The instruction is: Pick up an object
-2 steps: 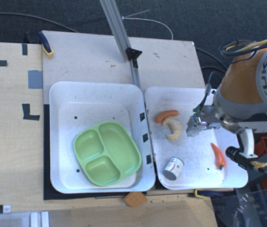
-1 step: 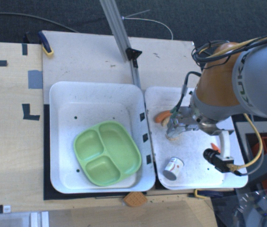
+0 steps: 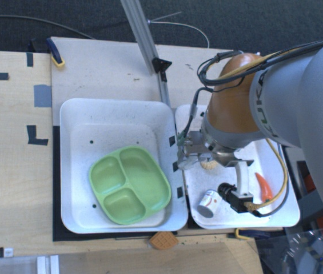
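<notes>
The pincer (image 3: 191, 157) is being held low over the right bin (image 3: 278, 213), close against the wall shared with the left bin (image 3: 81, 124). Whether it is spread or pressed together cannot be told, since it is being hidden from above by the bulky wrist of the arm (image 3: 235, 104). Nothing is being seen gripped. The likeliest target, a small tan lump (image 3: 209, 165), is lying just beside the pincer and is being partly covered by the wrist. A white can (image 3: 208, 203) is lying on its side nearer the front rim, and an orange piece (image 3: 263, 187) is resting towards the right. Trouble is being risked chiefly by the wall: a descent this close could be blocked by the rim, or the lump could be nudged aside rather than enclosed. The can, being round, could be sent rolling if clipped — and the green plate (image 3: 130, 184) in the left bin is probably too wide and flat to be pinched.
</notes>
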You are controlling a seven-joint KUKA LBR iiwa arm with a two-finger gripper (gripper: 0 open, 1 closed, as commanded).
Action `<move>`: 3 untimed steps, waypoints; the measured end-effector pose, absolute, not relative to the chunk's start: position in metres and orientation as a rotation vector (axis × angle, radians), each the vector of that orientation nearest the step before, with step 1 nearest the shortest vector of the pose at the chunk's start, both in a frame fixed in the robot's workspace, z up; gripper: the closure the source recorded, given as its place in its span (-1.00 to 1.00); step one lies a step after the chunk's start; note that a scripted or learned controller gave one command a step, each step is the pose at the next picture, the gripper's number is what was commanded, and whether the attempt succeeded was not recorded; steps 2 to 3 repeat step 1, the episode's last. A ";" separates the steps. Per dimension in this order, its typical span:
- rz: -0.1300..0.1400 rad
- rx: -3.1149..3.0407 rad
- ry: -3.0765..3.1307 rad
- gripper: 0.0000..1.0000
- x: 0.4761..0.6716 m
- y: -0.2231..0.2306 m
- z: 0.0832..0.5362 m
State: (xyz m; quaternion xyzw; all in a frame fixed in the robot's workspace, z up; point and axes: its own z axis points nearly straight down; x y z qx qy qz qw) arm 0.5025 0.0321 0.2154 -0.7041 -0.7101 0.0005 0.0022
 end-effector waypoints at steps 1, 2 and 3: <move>0.003 -2.209 -2.228 1.00 0.506 0.089 0.210; 0.003 -2.209 -2.228 1.00 0.506 0.089 0.210; 0.003 -2.209 -2.228 1.00 0.506 0.089 0.210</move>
